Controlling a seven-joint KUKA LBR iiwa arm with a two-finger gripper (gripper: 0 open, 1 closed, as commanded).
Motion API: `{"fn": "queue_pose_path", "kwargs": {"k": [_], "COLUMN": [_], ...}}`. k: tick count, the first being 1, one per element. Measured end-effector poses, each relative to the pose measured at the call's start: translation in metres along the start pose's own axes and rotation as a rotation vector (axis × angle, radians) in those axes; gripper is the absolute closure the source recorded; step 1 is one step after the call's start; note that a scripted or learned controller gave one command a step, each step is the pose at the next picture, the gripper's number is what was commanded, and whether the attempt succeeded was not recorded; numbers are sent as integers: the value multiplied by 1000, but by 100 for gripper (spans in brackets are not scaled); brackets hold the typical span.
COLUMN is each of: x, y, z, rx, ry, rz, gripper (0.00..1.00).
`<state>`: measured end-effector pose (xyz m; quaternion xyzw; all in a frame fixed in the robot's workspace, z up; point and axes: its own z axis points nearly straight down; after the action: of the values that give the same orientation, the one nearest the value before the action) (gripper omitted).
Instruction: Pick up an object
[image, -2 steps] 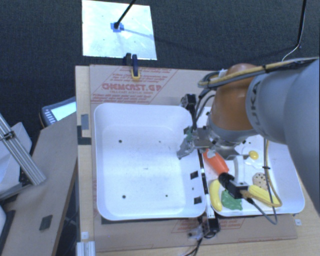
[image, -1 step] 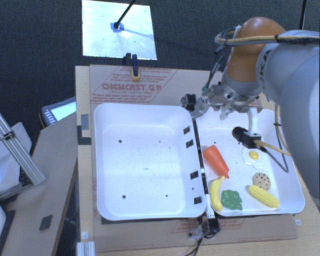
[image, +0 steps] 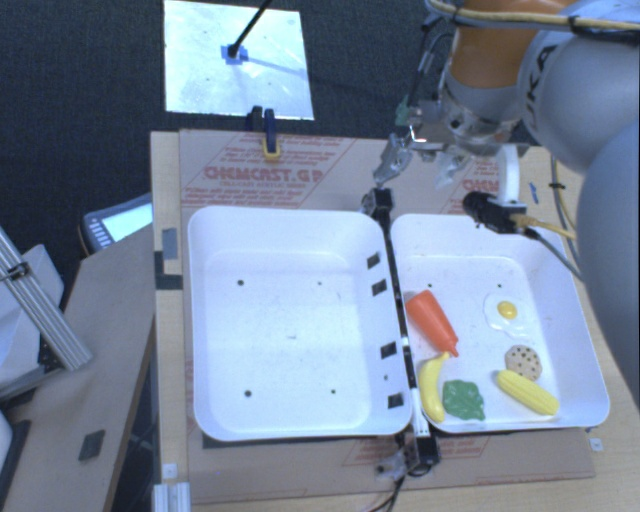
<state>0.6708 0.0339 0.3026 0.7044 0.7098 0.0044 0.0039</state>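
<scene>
We had the carrot (image: 432, 318) in the right bin (image: 570, 290) as the likeliest pick, lying near the divider between the two bins. It was a stubby orange cone, its long axis on a diagonal: the narrow tip pointed toward the upper left of the view, the broad end toward the lower right. That broad end came down just beside the banana (image: 431, 388), and we could not tell whether the two touched. The banana was yellow and curved, running roughly up and down along the divider. Next to it sat a green leafy piece (image: 464, 400), touching or almost touching the banana's lower part. Further right we saw a corn cob (image: 527, 392), yellow, angled from upper left to lower right, with a round speckled cookie (image: 522, 360) just above it and a fried egg (image: 506, 311) above that. The left bin (image: 215, 240) lay alongside. The gripper (image: 420, 165) hung above the far rim of the bins, well apart from the carrot, its two fingers spread with nothing between them
</scene>
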Motion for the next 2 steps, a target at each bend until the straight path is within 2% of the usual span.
{"fn": "queue_pose_path", "kwargs": {"k": [1,2], "x": [-55,-52], "y": [-5,-5], "z": [-131,-134], "rx": [-5,4], "ry": [-3,-2], "rz": [10,0], "gripper": [0,100]}}
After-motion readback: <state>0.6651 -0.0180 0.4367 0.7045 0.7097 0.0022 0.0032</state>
